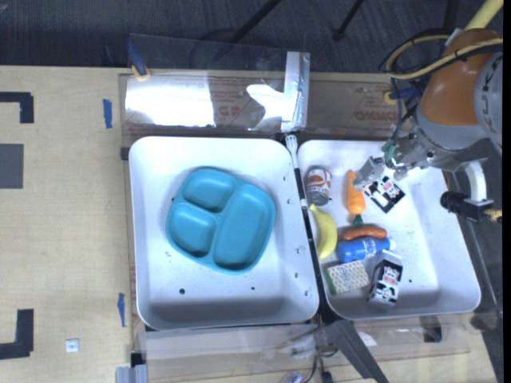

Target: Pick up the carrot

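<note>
The carrot [353, 191] is a small orange toy with a green end. It lies upright in the picture near the middle of the right bin [447, 294], just right of a small can [318, 184]. My gripper [378, 171] hangs over the bin's back part, a little right of and behind the carrot's top end, and nothing shows in its grasp. A black-and-white patterned piece [386, 192] sits directly below the gripper, right beside the carrot.
In front of the carrot lie a banana [324, 231], an orange-red sausage-shaped toy [364, 233], a blue item [359, 250], a speckled packet [348, 277] and a black-and-white carton [387, 282]. The left bin [152, 294] holds a blue divided plate [221, 218].
</note>
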Robot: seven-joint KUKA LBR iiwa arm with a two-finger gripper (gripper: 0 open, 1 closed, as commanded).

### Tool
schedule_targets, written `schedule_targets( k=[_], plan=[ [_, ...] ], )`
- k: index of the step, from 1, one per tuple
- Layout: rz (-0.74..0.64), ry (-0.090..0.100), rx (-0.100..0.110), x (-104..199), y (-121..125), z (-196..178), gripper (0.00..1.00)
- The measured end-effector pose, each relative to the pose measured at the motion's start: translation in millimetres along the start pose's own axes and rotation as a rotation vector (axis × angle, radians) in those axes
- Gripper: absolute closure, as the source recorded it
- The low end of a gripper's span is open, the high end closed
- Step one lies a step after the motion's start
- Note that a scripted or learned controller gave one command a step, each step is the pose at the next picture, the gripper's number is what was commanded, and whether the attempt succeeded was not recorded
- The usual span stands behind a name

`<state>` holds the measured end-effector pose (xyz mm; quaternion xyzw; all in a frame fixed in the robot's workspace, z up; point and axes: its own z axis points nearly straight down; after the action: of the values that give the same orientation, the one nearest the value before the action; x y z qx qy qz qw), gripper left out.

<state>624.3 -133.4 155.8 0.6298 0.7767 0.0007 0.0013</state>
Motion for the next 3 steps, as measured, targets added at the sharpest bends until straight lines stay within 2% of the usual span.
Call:
schedule_targets(
  k=[1,2,3],
  plan=[
    [-0.088,-0.012,-0.022,19,-8,39,0.00],
    [0.100,-0.002,-0.008,32,-15,33,0.00],
    [0.090,0.001,-0.002,39,-49,69,0.00]
  ],
)
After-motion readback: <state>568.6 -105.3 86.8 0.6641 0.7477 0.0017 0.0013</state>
